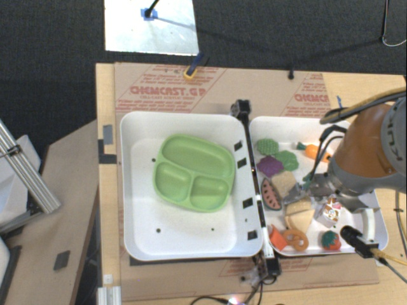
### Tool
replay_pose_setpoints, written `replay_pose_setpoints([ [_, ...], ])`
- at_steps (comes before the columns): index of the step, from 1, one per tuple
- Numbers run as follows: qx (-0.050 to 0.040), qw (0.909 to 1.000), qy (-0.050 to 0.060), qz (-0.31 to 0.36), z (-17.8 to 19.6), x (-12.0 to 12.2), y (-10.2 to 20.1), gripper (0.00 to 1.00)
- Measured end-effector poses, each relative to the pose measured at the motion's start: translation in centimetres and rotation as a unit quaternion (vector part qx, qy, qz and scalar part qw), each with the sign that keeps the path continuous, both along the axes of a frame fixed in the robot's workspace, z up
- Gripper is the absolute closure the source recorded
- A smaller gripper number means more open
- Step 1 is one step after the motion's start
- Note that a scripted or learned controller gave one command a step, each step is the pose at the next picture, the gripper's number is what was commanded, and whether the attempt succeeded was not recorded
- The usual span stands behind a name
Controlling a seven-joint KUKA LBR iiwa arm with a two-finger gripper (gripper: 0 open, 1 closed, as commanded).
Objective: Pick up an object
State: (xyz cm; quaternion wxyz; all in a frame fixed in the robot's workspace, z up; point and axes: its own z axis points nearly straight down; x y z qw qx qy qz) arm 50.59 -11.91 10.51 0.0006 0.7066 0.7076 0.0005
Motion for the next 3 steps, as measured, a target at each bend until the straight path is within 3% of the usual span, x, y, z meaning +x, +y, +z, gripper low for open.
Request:
replay_pose_setpoints([
  [1,0.0001,1.0,-0.001,-0.001,1.0,0.1,0.0,1.0],
  [3,-0.0003,1.0,-0.002,0.001,10.2,-1.0,0.4,1.0],
])
